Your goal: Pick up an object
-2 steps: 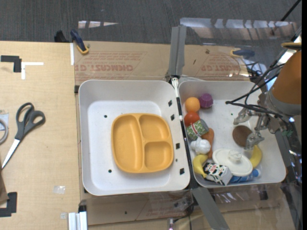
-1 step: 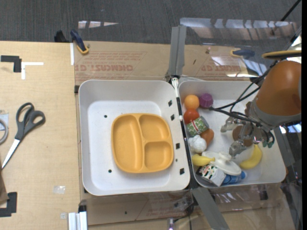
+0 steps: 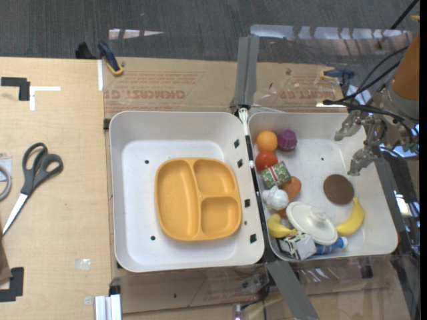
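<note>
Two white bins sit side by side in the middle of the frame. The left bin (image 3: 127,199) holds a yellow divided plate (image 3: 198,198), lying flat near its centre. The right bin (image 3: 320,133) holds a cluster of small objects, most of them crowded along its left wall and lower edge.

Near the top left of that bin an orange ball (image 3: 267,141) lies just beside a purple ball (image 3: 287,139). Below them come a red piece (image 3: 265,159), a green packet (image 3: 275,175), and a small white figure (image 3: 275,197). A white lid-like disc (image 3: 311,222) rests toward the bottom, touching a yellow banana (image 3: 352,219) on its right. A brown round disc (image 3: 338,189) lies apart from the rest, right of centre, just above the banana.

The gripper (image 3: 358,145) hangs at the upper right of the right bin, close to the bin's right wall, above and to the right of the brown disc. Its two metal fingers (image 3: 344,129) stand spread apart, and nothing sits between them.

A pair of scissors (image 3: 32,173) lies on the wooden bench at the left of the frame, well apart from the bins.
</note>
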Controlling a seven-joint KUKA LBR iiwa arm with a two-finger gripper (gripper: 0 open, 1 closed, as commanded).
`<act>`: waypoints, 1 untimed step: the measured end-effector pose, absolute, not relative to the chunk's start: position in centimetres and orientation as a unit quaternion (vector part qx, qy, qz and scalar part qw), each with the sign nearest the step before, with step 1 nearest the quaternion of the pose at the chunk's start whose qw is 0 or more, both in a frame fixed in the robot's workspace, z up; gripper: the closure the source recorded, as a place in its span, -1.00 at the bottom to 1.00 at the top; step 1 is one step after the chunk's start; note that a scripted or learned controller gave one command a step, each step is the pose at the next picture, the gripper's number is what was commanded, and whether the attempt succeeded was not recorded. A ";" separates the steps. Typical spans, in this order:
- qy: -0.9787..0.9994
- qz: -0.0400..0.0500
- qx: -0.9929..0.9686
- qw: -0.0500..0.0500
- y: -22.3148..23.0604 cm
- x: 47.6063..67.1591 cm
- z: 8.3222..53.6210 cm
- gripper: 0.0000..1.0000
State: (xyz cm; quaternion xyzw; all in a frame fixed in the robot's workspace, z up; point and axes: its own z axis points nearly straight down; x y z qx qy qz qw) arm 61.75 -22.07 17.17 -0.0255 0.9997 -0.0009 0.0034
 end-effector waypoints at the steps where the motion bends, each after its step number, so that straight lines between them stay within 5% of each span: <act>1: 1.000 -0.001 -0.018 0.004 -22.2 55.6 9.5 -1.00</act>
